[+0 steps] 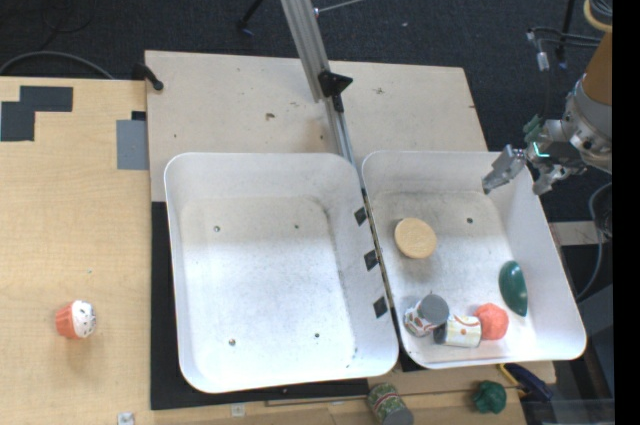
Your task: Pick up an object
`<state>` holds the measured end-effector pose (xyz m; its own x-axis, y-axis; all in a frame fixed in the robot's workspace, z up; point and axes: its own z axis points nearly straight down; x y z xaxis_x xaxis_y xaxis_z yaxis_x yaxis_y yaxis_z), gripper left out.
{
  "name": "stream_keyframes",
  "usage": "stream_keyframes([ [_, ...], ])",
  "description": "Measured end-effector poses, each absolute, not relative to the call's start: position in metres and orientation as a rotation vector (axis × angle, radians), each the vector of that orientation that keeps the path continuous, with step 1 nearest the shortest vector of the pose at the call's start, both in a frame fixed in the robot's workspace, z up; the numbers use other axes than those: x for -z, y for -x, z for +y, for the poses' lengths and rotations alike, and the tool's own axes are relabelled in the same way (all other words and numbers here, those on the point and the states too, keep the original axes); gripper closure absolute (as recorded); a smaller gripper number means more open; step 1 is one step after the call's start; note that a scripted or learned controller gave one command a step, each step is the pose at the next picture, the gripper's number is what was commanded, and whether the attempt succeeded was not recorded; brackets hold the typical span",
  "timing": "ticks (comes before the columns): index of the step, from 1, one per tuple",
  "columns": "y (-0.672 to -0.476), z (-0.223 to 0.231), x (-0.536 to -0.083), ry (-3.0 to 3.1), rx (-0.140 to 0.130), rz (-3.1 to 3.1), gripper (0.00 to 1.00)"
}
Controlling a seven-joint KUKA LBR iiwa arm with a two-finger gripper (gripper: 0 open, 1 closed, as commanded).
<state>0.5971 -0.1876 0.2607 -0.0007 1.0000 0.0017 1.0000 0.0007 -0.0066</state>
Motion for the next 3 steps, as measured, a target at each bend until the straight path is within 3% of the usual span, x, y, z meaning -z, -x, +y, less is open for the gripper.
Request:
stream_keyframes([
  [1, -0.598, -0.187, -0.263, 2.217, -0.002, -2.223, 0.00],
  [2, -0.590, -0.189, -0.216, 2.217, -0.006, -2.217, 0.00],
  [3, -0.593, -0.186, -0.153, 2.216, -0.006, -2.216, 0.00],
])
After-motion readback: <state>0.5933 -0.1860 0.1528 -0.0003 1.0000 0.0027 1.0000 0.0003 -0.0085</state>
